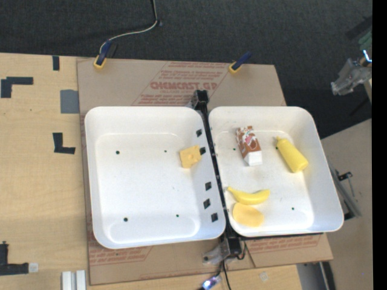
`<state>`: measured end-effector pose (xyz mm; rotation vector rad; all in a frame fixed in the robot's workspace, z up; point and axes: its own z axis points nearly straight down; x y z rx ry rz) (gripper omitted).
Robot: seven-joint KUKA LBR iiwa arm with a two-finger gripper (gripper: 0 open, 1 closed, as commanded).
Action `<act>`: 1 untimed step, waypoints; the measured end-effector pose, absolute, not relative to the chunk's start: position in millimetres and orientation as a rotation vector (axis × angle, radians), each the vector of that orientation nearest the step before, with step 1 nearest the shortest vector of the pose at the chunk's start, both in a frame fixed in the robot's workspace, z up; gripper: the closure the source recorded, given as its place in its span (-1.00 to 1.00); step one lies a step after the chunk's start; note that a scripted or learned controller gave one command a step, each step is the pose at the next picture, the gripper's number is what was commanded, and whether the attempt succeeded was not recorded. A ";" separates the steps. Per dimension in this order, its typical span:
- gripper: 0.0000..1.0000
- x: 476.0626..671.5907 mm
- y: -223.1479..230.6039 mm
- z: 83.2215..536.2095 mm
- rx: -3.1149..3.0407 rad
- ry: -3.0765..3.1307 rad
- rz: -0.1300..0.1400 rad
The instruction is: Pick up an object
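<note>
A yellow cheese wedge (190, 156) lies in the left bin (103, 162), close to its right wall. The right bin (323, 180) holds a brown and white carton (248, 145), a yellow bottle (291, 154), a banana (248, 194) and a flat yellow disc (248, 215) just below the banana. A grey piece of my gripper (349, 78) shows at the far upper right, outside both bins and well away from every object. Nothing is visibly held in it.
The bins sit side by side on a cardboard sheet (181, 83) held by two clamps (101, 58) at its back edge. A cable (151, 17) runs across the dark floor behind. Wooden bench surface lies to the left.
</note>
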<state>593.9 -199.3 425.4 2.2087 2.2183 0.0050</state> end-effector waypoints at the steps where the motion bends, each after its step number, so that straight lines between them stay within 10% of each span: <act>1: 1.00 536.0 -225.4 382.2 2.228 2.220 -0.005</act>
